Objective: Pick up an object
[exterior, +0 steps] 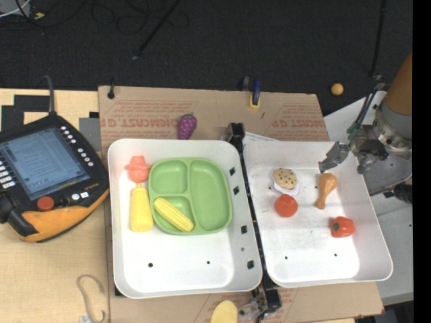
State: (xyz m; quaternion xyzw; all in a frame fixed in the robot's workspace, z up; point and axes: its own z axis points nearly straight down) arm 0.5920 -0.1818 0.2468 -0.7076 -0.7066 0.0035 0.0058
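Observation:
The right bin (316,261) holds a chocolate-chip cookie (285,178), a red tomato (286,206), a tan chicken drumstick (326,189) and a red pepper (342,227). My gripper (345,165) hangs over the bin's upper right corner, just above the top end of the drumstick. Its fingers are spread open and nothing is between them. One dark fingertip (326,165) points down and left, close to the drumstick but apart from it.
The left bin (175,268) holds a green divided plate (209,187) with a corn cob (174,214) on it, beside a yellow bottle (140,208) and a pink toy (137,169). Purple grapes (186,125) lie behind the bins. A teach pendant (47,170) sits at the left.

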